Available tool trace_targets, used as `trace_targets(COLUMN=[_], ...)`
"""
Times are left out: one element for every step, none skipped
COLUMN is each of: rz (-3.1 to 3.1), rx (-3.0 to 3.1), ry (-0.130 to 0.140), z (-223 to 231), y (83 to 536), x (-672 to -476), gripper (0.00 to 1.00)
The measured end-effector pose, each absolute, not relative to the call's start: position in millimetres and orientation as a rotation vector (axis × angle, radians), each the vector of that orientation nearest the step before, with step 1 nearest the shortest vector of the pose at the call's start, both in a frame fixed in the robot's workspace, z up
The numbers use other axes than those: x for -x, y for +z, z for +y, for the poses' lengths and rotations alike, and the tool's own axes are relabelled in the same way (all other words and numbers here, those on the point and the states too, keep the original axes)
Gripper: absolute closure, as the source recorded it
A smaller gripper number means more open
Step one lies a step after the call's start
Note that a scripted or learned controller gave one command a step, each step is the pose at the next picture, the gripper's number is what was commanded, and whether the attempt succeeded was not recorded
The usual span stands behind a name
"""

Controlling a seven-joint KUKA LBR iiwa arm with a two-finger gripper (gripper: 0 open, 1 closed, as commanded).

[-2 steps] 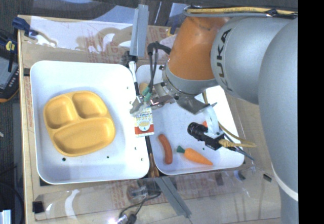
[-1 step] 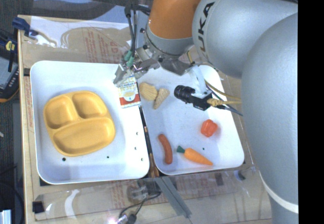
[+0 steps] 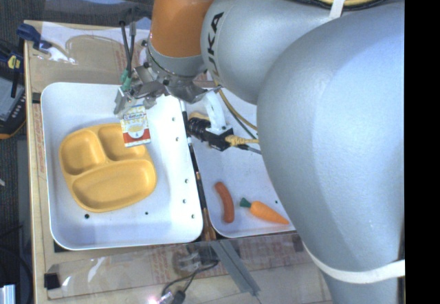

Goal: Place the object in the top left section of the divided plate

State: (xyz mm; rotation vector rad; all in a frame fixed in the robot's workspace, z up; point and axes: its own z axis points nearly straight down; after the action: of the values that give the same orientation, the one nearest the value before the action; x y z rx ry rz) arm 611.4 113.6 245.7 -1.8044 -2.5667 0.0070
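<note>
The view's right is taken up by the grey arm (image 3: 323, 110), whose orange band sits above the wrist over the left bin. Two shallow white bins are borne side by side on the counter (image 3: 89, 55); in the left bin (image 3: 110, 227) a yellow divided plate (image 3: 106, 165) is laid, and in the right bin (image 3: 240, 165) a toy sausage (image 3: 225, 201) and a toy carrot (image 3: 267, 211) are seen just beside each other. The claw (image 3: 136, 104) is held over the plate's upper right edge, and a small red-and-white carton (image 3: 136, 126) is seen pinched at its top by the claw's tips, hanging over the upper right section. For the step to be done well, the carton would need to be carried left, over the upper left section (image 3: 79, 148), lowered until nearly touching, and only then let go, so that no tumble over the divider is risked.
</note>
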Motion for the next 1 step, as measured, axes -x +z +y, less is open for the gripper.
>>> trace_targets(rz=[-2.568], rx=[1.809], ry=[0.001], z=[189.7], y=[251.8], x=[-610.3], gripper=[1.00])
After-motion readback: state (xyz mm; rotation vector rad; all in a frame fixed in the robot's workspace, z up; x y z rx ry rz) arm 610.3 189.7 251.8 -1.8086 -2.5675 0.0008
